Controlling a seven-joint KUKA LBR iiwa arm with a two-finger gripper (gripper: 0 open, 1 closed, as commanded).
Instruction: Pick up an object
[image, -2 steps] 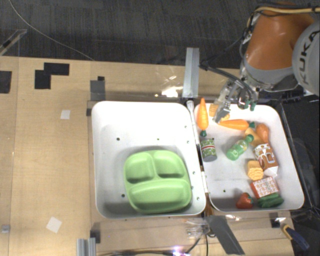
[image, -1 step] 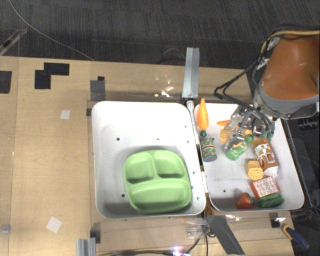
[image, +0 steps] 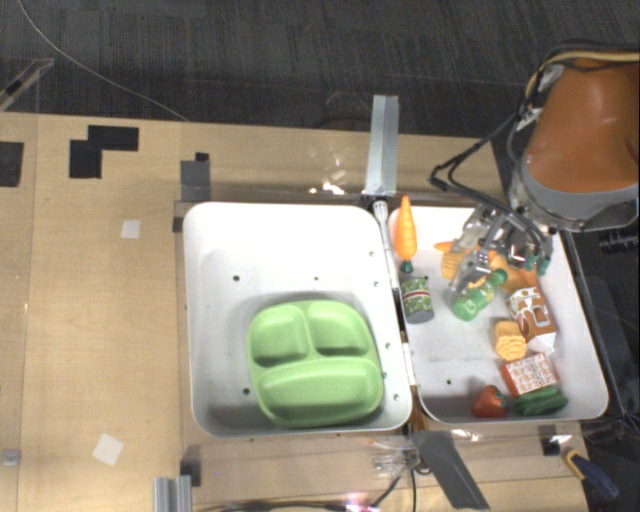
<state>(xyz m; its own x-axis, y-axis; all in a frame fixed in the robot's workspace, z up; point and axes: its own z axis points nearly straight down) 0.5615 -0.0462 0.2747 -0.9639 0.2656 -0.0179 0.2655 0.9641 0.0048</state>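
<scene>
Closest to me, at the near rim of the right bin (image: 590, 400), a small red fruit (image: 488, 402) lies next to a dark green vegetable (image: 541, 402). A red-and-white packet (image: 529, 374) rests just behind them. All three sit well to my side of the fingers (image: 497, 250).

From where I stand I cannot tell whether the fingers are released or clenched. They hang over the far part of the right bin, under the grey arm (image: 585, 130) with its orange band.

The green bottle (image: 474, 299) lies just below the fingers, a little toward me and toward the other bin. It is glossy bright green with a paler patch near one end. It lies on its side, with its long axis slanting from the bin's middle up toward the fingers. I cannot see anything gripping it.

A yellow piece (image: 455, 262) sits beside the fingers on the divider side. Farther that way a small green-labelled can (image: 416, 298) stands, and an orange carrot (image: 404, 228) lies along the divider. On my side of the fingers are a brown-and-white carton (image: 531, 311) and a yellow waffle-like piece (image: 510, 341).

The left bin (image: 230, 250), well away from the fingers, holds a green divided plate (image: 315, 362).
</scene>
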